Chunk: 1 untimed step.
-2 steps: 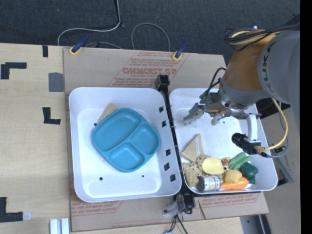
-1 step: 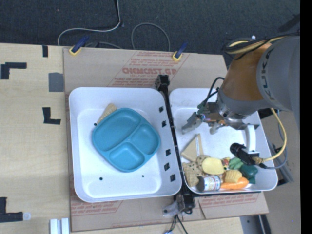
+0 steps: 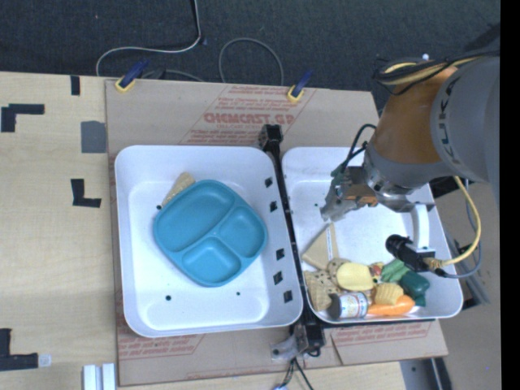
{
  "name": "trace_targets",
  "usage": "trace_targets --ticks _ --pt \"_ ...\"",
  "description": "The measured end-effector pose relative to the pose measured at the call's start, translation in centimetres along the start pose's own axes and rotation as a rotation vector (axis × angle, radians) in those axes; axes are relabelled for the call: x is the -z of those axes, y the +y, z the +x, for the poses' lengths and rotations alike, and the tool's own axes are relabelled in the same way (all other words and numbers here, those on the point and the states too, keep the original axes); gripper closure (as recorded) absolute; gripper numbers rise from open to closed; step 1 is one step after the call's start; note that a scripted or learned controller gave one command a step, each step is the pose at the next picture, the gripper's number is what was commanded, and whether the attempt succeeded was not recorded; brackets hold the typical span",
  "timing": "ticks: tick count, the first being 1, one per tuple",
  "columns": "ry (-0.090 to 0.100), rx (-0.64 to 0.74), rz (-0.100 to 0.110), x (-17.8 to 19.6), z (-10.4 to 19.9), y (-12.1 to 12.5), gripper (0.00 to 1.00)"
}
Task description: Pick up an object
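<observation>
Overhead, the gripper (image 3: pixel 335 205) is hovering over the right bin (image 3: pixel 309 165), its opening impossible to judge and nothing visibly held. Toys (image 3: pixel 357 283) are crowding the near edge; descending vertically onto an outlying piece is likely safest.

- Pale wood-grain bench top (image 3: pixel 49 242), black angular marks scattered on its left part.
- Brown cardboard sheet (image 3: pixel 236 116) with red print lies on the bench, clamped at its far edge.
- Dark carpet-like floor (image 3: pixel 268 15) beyond; thin cables (image 3: pixel 193 23) loop across it.
</observation>
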<state>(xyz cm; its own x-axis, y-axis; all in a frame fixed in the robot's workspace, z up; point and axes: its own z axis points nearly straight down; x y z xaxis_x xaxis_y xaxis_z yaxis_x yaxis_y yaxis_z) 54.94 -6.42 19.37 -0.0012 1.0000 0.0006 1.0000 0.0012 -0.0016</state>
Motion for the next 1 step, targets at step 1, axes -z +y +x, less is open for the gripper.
trace_targets --ticks 1 --pt "0.001 0.007 -0.003 -1.04 5.81 5.34 1.00"
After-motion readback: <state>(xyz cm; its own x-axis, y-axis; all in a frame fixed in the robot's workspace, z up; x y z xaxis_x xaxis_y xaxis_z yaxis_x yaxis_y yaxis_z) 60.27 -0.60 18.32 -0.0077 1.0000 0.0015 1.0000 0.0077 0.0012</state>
